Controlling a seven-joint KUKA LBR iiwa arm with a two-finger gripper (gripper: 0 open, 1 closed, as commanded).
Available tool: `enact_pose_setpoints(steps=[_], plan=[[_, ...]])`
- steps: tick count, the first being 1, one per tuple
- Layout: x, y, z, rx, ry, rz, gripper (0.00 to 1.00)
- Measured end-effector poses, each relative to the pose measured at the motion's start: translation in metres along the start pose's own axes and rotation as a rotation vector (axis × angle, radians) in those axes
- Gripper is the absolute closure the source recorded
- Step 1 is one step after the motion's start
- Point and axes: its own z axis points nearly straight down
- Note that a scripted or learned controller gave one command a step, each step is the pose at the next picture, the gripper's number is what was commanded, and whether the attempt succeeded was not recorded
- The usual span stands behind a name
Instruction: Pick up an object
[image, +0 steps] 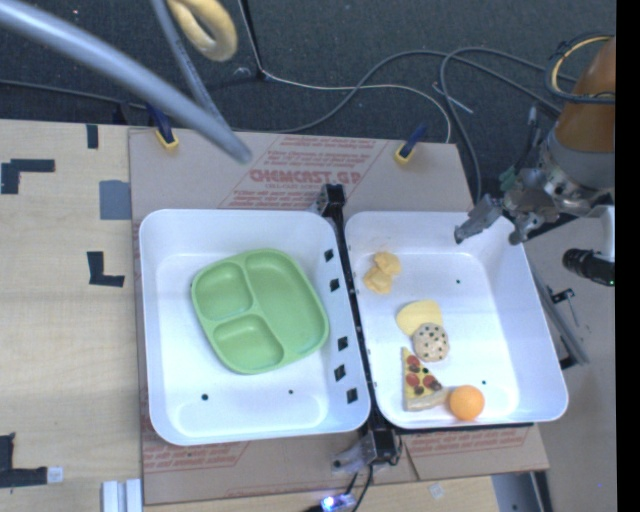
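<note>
A green tray (260, 310) lay in the left bin (160, 300). In the right bin (520, 330) sat a yellow lump (381, 272), a pale slice (417, 315) touching a cookie (431, 342), a pizza wedge (420, 381) and an orange (466, 402). The tool (495, 222) hovered over that bin's far right rim, holding nothing; whether it was wide or narrow could not be told. The risks ahead: the slice and cookie overlapped, inviting a double grab, the orange looked likely to roll, and a low descent might clip the rim.
</note>
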Motion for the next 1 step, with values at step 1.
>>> enact_pose_setpoints(steps=[1], plan=[[0.0004, 0.0024, -0.007, -0.012, -0.002, -0.003, 0.0]])
